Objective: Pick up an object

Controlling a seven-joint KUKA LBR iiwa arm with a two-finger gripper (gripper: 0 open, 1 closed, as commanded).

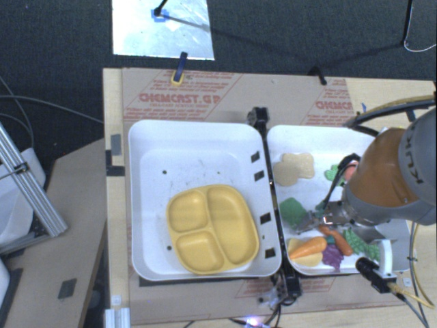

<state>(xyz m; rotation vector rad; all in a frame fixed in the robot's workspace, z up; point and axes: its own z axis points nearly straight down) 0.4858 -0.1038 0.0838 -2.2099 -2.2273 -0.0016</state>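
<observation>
The right bin [321,137] holds several toy foods. A beige bread-shaped piece [293,168] lies near its left wall, with a green leafy piece [293,211] below it. An orange carrot [308,247] and purple grapes [332,255] rest at the front edge, next to another green piece [362,243]. A small green and red item [339,170] sits further back. My gripper [323,219] hangs low over the front of this bin, just right of the green leafy piece and above the carrot. The wrist hides what lies under it.
The left bin [157,156] carries a yellow divided plate [212,228]. A black divider [270,183] runs between the two bins. The arm's orange band [382,173] covers the right bin's right part. Cardboard [205,94] lies under both bins.
</observation>
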